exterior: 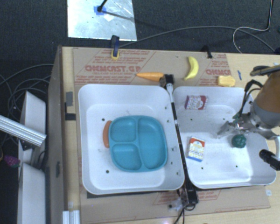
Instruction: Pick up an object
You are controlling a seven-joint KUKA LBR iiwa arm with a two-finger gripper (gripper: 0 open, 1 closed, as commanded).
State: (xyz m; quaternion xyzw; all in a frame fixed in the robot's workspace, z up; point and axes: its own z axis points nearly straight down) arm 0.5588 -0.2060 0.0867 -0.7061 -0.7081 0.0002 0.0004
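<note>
The right bin (214, 176) holds three loose things: a teal ball (239, 141) at the right, a small orange and white box (195, 149) near the middle, and a red and white packet (195, 102) at the back. My gripper (232, 127) hangs low over the right part of this bin, just above and left of the teal ball. The view is too blurred to tell whether it touches the ball. Nothing shows between it and the bin floor.
The left bin (93, 125) bears a blue divided plate (138, 142) with an orange sausage (105, 133) beside its left edge. On the cardboard behind the bins lie a banana (192, 68), a carrot (150, 76) and a yellow block (226, 81).
</note>
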